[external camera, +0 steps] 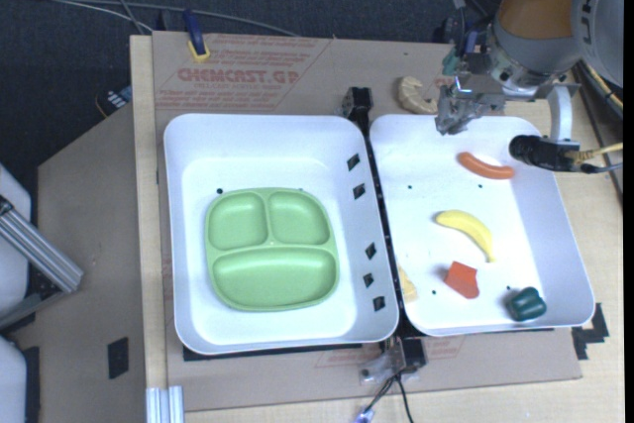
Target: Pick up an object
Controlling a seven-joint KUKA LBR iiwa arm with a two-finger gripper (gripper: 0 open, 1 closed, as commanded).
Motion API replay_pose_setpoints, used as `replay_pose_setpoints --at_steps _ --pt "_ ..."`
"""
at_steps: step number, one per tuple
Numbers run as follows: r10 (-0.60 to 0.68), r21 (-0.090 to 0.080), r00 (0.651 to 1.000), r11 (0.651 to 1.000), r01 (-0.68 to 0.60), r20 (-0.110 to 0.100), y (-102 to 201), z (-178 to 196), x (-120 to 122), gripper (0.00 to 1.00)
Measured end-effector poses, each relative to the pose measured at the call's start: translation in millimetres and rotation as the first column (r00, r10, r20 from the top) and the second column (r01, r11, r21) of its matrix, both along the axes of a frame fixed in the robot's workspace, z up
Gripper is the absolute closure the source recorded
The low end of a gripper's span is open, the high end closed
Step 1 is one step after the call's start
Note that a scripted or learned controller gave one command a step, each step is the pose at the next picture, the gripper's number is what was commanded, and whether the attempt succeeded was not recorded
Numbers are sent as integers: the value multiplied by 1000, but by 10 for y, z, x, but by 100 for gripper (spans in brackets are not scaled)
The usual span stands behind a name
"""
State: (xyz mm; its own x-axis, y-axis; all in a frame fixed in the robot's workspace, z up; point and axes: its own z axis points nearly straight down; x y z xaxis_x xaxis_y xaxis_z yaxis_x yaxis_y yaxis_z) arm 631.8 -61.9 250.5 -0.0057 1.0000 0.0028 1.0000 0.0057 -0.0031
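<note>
In the right bin [416, 203] lie an orange-red sausage [485, 165], a yellow banana [468, 231], a red block [462, 279] and a dark green piece [525, 303]. My gripper [454, 122] hangs over the bin's far edge, up and to the left of the sausage. Nothing is seen between its fingertips, which point down at the bin's rim.
The left bin [188, 173] holds a green divided tray [271, 249]. A beige object [414, 94] lies on the cardboard behind the right bin, left of the gripper. Black clips [359, 102] line the seam between the bins. A blue-yellow clamp [196, 37] sits at the cardboard's far edge.
</note>
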Motion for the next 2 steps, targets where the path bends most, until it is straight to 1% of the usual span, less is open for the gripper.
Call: replay_pose_setpoints --at_steps 1,2 --pt "0 -1 1000 1000 0 5 477 27 92 100" --pt "-1 -2 1000 1000 1 5 1006 43 126 100"
